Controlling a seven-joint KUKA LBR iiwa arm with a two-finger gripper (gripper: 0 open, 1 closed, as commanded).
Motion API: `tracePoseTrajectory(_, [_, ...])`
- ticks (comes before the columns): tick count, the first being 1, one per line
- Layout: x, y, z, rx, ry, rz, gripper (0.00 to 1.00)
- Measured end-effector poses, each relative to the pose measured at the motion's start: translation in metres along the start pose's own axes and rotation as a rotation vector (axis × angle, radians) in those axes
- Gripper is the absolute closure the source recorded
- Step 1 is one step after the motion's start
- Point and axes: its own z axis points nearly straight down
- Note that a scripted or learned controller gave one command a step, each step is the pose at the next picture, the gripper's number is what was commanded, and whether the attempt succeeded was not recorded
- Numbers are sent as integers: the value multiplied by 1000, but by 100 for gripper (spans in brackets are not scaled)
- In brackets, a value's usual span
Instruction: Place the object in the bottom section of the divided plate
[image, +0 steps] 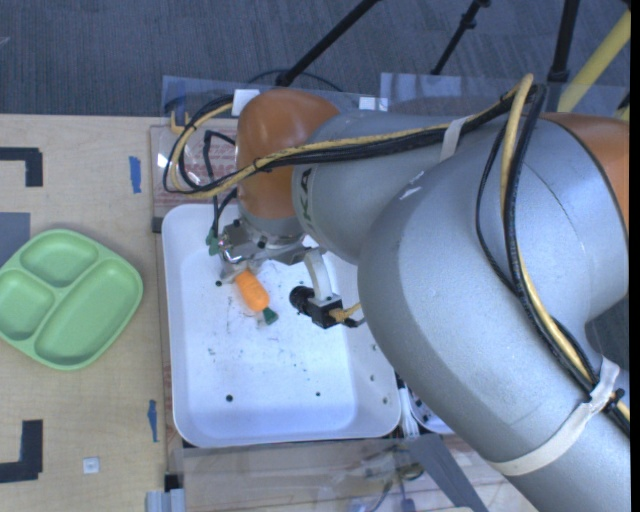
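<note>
Orange plastic with a green tip, a small tapered toy carrot lies in the shallow white plastic bin, in its far half and closer to the left wall than the right. It rests at a slant, the orange end pointing toward the bin's far left corner and the green tip toward the middle of the floor.

The two-finger gripper hangs directly over the carrot's orange end, close enough that the two seem to meet. From this angle I cannot tell how wide the gripper stands, nor whether it has hold of the carrot. The thick grey arm covers the bin's right side, its orange band above the bin's far edge.

Small dark specks dot the bin's floor.

A light green plastic divided plate sits on the pale wooden bench at its left edge, well apart from the bin. It has two small sections on its far side and one long section on its near side.
</note>
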Motion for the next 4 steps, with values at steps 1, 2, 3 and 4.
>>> tracePoseTrajectory(1, [-32, 16, -43, 1, 1, 36, 100])
tracePoseTrajectory(2, [-21, 17, 1, 6, 1, 423, 100])
tracePoseTrajectory(3, [-2, 27, 1, -3, 0, 373, 100])
tracePoseTrajectory(4, [-1, 27, 0, -1, 0, 337, 100])
